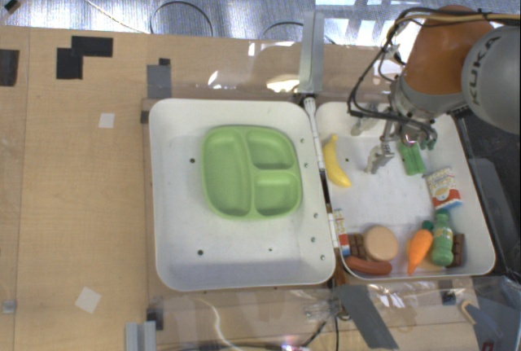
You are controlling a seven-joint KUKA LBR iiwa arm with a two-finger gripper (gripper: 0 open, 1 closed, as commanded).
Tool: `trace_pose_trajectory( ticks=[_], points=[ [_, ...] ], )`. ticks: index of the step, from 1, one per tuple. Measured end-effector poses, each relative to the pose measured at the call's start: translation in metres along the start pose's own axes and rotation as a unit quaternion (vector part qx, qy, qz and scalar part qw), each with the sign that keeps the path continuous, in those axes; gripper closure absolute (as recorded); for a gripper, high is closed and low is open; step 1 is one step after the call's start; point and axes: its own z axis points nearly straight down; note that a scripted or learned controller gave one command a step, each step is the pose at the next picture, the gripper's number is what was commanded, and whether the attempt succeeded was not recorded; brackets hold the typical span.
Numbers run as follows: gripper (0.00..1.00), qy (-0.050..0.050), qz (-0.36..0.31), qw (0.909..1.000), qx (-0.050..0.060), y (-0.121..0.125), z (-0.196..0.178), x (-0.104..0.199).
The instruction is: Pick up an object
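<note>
The gripper (381, 155) hangs over the upper middle of the right bin (476, 260), and its fingers look slightly parted with nothing between them, so no object is held. The nearest candidates flank it: a banana (335, 163) lies just to its left, close to the wall between the bins, and a green packet (412, 159) lies just to its right, partly under the wrist. Neither sits directly beneath the fingertips, as far as this slanted view shows, so a straight descent would likely close on bare bin floor. If it goes for the banana, the curved skin could roll away from a narrow grip, and the nearby wall leaves little room for the outer finger. The flat packet may give the fingers too little to pinch. Farther off, along the bin's lower edge, a carrot (418, 247), a green bottle (442, 243), a round bun (380, 243) and a sausage (368, 265) crowd together, where a grab could nudge neighbours or catch two at once. The left bin (175, 252) holds a green tray (250, 172).
</note>
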Motion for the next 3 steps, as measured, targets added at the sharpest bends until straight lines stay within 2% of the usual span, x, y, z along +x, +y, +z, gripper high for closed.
trace_pose_trajectory(
  ticks=[1,2,3],
  points=[
    [0.00,-0.011,0.014,0.9998,0.005,-0.078,-0.191,0.020],
    [0.00,0.001,0.013,0.9999,-0.001,-0.077,-0.079,0.008],
    [0.00,-0.002,-0.046,0.9989,0.002,-0.079,0.000,0.006]
  ],
)
